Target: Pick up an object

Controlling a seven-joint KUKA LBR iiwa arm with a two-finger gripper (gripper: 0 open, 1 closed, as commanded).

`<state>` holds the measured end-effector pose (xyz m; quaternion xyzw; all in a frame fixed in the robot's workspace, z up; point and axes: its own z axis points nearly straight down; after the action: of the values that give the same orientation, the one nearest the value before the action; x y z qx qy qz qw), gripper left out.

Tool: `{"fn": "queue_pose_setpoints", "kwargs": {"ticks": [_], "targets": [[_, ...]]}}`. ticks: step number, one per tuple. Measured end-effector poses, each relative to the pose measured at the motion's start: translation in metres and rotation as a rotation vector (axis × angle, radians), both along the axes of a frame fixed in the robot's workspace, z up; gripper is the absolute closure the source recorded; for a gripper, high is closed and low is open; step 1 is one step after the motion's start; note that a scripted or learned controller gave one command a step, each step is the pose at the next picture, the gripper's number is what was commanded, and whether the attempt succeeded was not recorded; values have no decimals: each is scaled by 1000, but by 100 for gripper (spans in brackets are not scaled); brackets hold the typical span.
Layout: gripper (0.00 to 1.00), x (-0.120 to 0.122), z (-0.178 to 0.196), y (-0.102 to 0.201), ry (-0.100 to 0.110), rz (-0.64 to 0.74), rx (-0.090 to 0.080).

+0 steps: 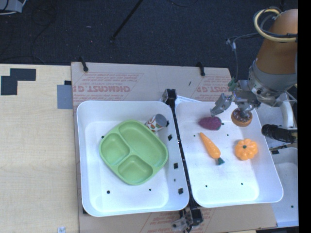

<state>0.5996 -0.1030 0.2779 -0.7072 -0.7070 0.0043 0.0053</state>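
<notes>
While the arm reaches in from three o'clock, we see the hand poised over the far edge of the right bin; whether it is released or clenched we cannot tell. We judge the purple object the likeliest target: it lies just beside the hand at seven o'clock, long axis nine-to-three. A carrot lies beyond it, a small pumpkin at five o'clock. Open floor surrounds all three; the far wall is near.

The grey arm reaches in from the right, claw lowered, seemingly spread.
</notes>
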Motion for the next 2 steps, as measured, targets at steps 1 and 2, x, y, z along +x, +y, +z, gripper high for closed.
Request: {"fn": "queue_pose_setpoints", "kwargs": {"ticks": [1, 2], "targets": [[0, 2, 7, 0, -12, 2, -1], [0, 3, -41, 7, -6, 1, 0]]}}
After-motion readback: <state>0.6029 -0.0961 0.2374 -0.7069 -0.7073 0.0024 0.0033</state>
